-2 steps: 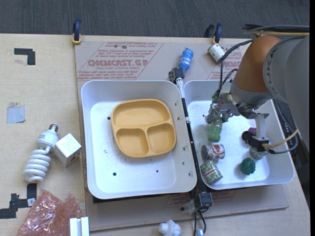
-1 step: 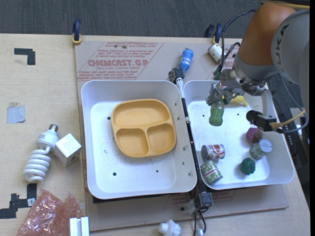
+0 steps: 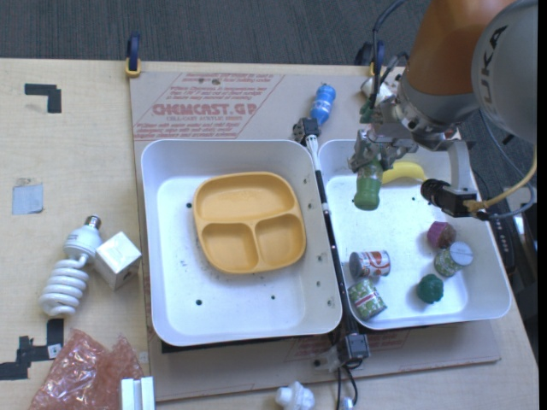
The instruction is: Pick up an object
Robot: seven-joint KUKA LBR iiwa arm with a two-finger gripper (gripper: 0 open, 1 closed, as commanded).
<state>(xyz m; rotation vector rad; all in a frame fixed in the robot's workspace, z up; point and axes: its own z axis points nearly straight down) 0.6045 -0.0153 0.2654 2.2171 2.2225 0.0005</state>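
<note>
Lifting looks like the step in hand: the grey two-finger gripper (image 3: 369,162) hangs over the right-hand shallow white bin (image 3: 479,307) near its 11 o'clock corner, its fingers pinching the top of a small green bottle-shaped object (image 3: 367,190) that dangles upright beneath them. A yellow banana-like piece (image 3: 405,172) lies just beside it at 3 o'clock. Toward 5 o'clock rest a red-and-white can (image 3: 370,264), a green patterned can (image 3: 366,299) and a dark green ball (image 3: 430,289). The left bin (image 3: 171,314) holds a yellow divided plastic tray (image 3: 249,222). Next, judging by this, a steady rise calls for keeping the pinch firm so the bottle does not slip.
</note>
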